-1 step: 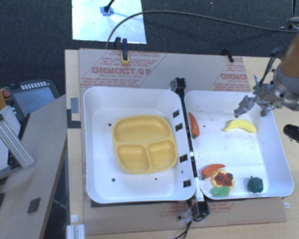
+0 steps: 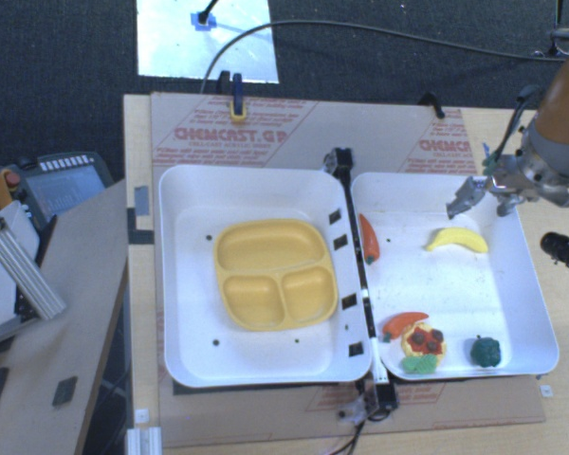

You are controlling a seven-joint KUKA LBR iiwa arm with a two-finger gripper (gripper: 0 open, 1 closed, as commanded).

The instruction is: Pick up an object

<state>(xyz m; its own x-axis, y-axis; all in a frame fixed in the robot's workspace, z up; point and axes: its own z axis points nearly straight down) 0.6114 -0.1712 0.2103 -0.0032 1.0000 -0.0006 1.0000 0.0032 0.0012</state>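
Above my two bins, the brown protective sheet carries red lettering "CHEMCAST GP" at upper centre of the frame, and a partial repeat near the upper right.

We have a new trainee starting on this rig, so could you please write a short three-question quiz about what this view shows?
1. True or false: the yellow tray lies in the right bin.
2. Which item lies nearest the gripper?
A. broccoli
B. banana
C. pizza
3. Fill in: the red pepper lies along the right bin's ____ wall, as the camera sees it.

Key:
1. False; it lies in the left bin.
2. B
3. left
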